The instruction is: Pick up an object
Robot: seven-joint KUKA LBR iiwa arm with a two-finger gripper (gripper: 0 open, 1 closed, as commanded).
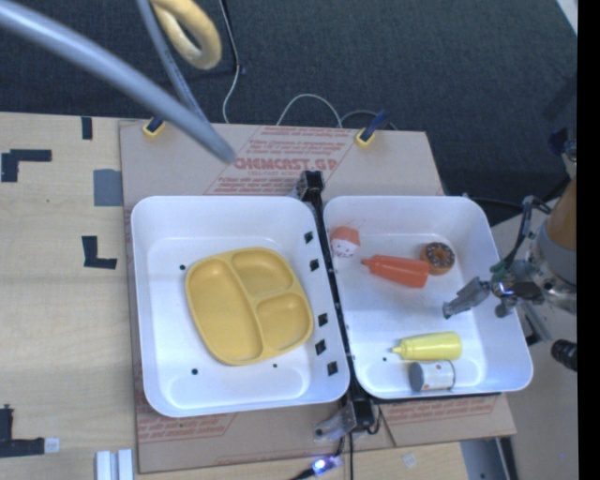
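Note:
The right bin (469, 214) holds several objects. An orange-red bottle (397, 270) lies near its middle, with a small red and white piece (344, 242) to its left and a brown ring-shaped item (438, 254) to its right. At the front, a yellow bottle (429, 348) lies on its side, touching a small grey and white can (431, 376). My gripper (478, 298) hangs over the bin's right side, above and to the right of the yellow bottle. Nothing shows in it. The left bin (150, 281) holds a yellow divided tray (248, 305).
A grey pole (122, 70) slants across the upper left, with a yellow loop (187, 28) at the top. A black clipped divider (323, 281) runs between the bins. Cables (309, 103) lie behind the bins on the brown board.

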